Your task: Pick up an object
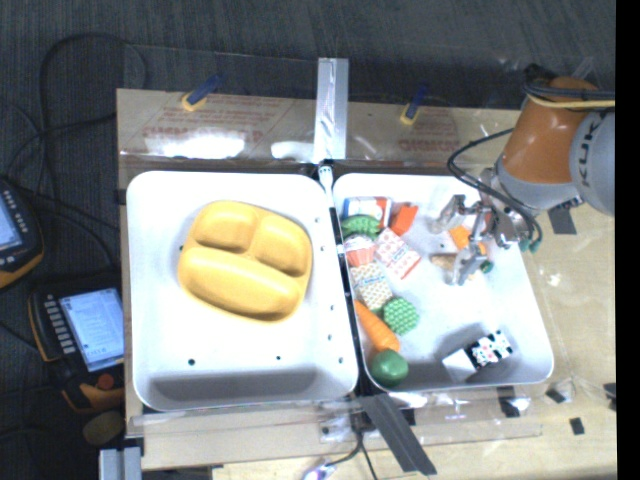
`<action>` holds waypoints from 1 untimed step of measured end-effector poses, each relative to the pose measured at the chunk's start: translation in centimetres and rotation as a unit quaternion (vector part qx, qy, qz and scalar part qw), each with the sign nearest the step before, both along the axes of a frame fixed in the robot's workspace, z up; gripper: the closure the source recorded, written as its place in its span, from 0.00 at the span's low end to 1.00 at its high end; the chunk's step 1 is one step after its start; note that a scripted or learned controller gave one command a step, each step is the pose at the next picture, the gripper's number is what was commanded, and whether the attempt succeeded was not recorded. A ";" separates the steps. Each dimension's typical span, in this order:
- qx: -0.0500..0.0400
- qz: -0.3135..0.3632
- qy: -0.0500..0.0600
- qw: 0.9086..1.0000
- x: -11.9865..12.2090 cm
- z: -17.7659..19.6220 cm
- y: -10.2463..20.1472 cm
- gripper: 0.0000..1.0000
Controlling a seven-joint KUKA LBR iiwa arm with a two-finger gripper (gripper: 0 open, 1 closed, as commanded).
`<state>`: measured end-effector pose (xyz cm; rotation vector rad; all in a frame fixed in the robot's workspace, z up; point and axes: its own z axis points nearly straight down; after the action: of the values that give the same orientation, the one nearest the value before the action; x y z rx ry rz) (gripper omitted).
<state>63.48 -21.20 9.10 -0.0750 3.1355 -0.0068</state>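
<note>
Seemingly set for a grab, the gripper [466,243] hangs low in the right bin [530,313] with fingers spread around a small orange object [459,236], not visibly clamped, away from the toys heaped along the divider.

One camera sits high above the surface [160,118] and looks down at a slant. It is far enough to fit both white bins, the left bin [150,368] and the right bin [530,318], with dark floor at the top. The arm [560,148] comes in from the right side.
</note>
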 end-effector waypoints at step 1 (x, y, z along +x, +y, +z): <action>-0.001 -0.004 -0.002 1.000 0.9 -0.2 1.3 0.00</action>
<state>64.41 -19.89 8.89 -0.0615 3.1312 -0.0092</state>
